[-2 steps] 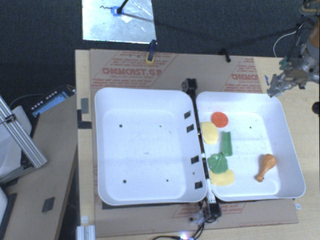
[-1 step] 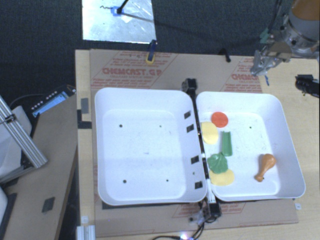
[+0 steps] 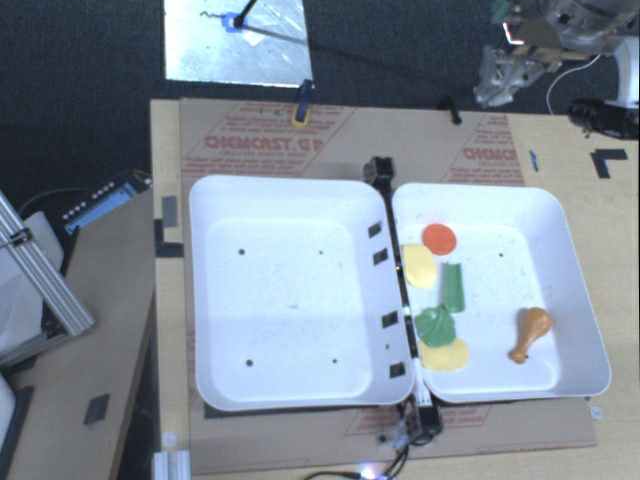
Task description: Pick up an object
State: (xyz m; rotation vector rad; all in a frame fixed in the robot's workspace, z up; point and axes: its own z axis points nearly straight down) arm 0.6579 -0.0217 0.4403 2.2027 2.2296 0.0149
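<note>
Bins (image 3: 285, 193): I see both plain white.
Round disc (image 3: 439, 238): red-orange.
Oval piece (image 3: 419, 266): pale yellow.
Bar (image 3: 454, 286): green.
Leafy piece (image 3: 435, 325): green.
Drumstick (image 3: 528, 334): orange-brown.
Board (image 3: 260, 138): tan, red lettering.

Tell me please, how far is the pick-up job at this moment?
Nothing looks done yet. The gripper is up beyond the back edge of the right bin, over the bench, with nothing visible in it. The red disc, green block and orange drumstick all lie in that bin. Left: reach down, grasp one, lift.
</note>
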